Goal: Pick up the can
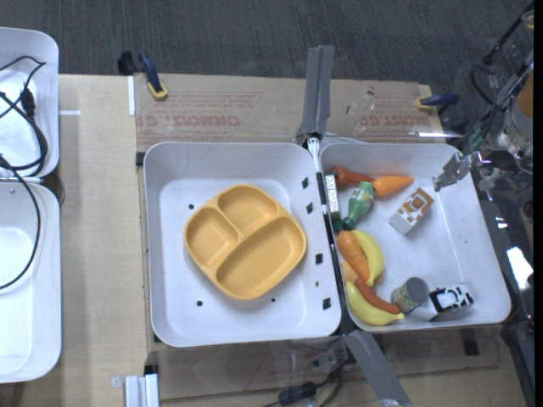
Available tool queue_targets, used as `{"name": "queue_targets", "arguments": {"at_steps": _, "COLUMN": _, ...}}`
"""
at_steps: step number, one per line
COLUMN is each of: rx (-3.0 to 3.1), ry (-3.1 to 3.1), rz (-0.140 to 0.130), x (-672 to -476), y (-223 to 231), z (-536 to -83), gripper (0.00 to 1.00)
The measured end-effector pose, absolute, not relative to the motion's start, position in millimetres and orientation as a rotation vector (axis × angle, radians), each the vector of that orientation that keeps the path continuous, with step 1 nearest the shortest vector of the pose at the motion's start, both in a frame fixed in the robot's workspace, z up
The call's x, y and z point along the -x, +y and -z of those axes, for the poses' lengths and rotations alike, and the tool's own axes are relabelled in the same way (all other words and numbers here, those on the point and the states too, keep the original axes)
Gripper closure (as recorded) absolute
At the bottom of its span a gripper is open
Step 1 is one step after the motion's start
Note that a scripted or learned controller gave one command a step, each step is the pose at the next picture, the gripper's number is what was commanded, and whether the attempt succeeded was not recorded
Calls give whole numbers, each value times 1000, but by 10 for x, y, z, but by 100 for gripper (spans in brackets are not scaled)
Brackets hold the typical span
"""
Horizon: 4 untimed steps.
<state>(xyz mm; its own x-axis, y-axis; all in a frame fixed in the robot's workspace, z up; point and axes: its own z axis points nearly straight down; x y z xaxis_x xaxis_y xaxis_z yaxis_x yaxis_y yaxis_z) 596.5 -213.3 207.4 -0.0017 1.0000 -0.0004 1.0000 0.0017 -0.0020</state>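
while claw (450, 174) state can't be told, can (411, 295) lies tipped, grey top showing, w/ dark label.

The bench (93, 227) carries two white bins side by side: the left bin (165, 253) and the right bin (475, 236). Brown cardboard (229, 113) lies beneath them.

The can (411, 295) is hemmed by a banana (366, 305) and black-and-white carton (450, 300) (open floor behind it).
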Motion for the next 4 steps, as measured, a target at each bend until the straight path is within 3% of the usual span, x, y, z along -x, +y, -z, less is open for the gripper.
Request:
{"name": "queue_targets", "arguments": {"at_steps": 1, "rx": 2203, "ry": -2241, "rz": -1, "x": -6158, "y": -1840, "z": -920, "gripper": 0}}
{"name": "queue_targets", "arguments": {"at_steps": 2, "rx": 2237, "ry": -2205, "rz": -2, "x": -5831, "y": -1514, "z": -919, "gripper": 0}}
{"name": "queue_targets", "arguments": {"at_steps": 3, "rx": 2243, "ry": -2203, "rz": 0, "x": -5838, "y": -1526, "z": -1021, "gripper": 100}}
{"name": "queue_targets", "arguments": {"at_steps": 4, "rx": 2463, "ry": -1949, "rz": -5, "x": -5622, "y": -1243, "z": -2199, "gripper": 100}}
